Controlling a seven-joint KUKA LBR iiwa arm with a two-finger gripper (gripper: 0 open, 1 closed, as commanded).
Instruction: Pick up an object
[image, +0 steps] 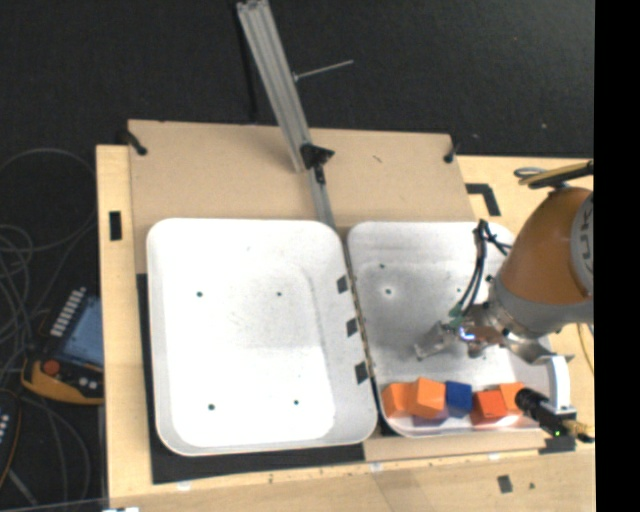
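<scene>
the bench (250, 170) carries two shallow white bins side by side: the left bin (250, 335) at about nine o'clock from centre, the right bin (400, 270) at about three o'clock. the grey arm (545, 265), with its orange band, comes in from three o'clock and bends down over the right bin.

the claw (440, 343) hangs low inside the right bin, near the middle of its floor, pointing toward nine o'clock. it is small and blurred here, so whether its tips stand wide or narrow cannot be told, and nothing can be seen between them.

the objects lie in a row along the six o'clock wall of the right bin. from left to right: an orange block (418, 397), a blue block (458, 397) just beside it, and another orange block (490, 405) next to the blue one. a thin purple piece (428, 421) peeps out under the first orange block. the row sits at about six o'clock from the claw, near it but apart.

a slanted metal rail (285, 85) runs from twelve o'clock down to the seam between the bins. cables and a handheld pendant (75, 345) lie off the bench at nine o'clock.
</scene>
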